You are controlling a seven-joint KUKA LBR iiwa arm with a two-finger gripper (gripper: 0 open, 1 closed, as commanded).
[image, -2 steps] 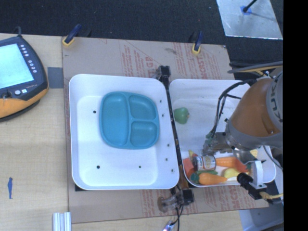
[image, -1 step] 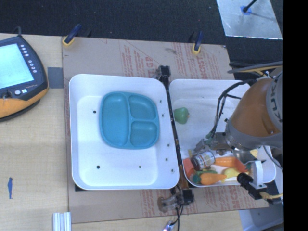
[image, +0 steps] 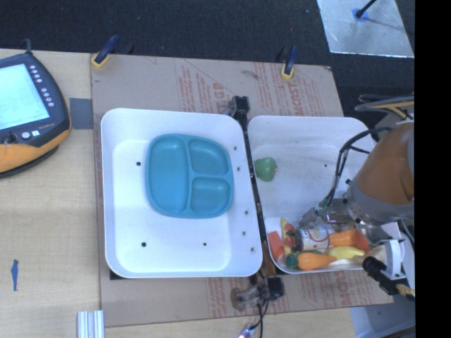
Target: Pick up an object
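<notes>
While the grey arm with its orange band reached in from three o'clock, its claw sat low over the five o'clock corner of the right-hand shallow white bin, among a heap of small toy foods. Whether the claw was clenched or released could not be told, since wrist and cables covered it, and no object showed plainly between its tips.

Just at the claw's six o'clock lay a small jar-like object with a pale label, touching the pile around it. At its five o'clock lay an orange carrot-shaped piece against the bin's near wall, and just beside that, toward three o'clock, a yellow banana-like piece under an orange piece. A red wedge-shaped piece rested at the claw's eight o'clock, near the bin's left wall. Well apart from the heap, at the claw's ten o'clock, a single round green toy fruit lay close to that same wall.

Farther toward nine o'clock, the left-hand shallow white bin held a blue plastic divided plate with three compartments, lying flat near the bin's middle. Both bins rested on a brown cardboard sheet on the wooden surface. At the surface's far nine o'clock edge lay a grey and orange handheld control pendant with a lit screen.
</notes>
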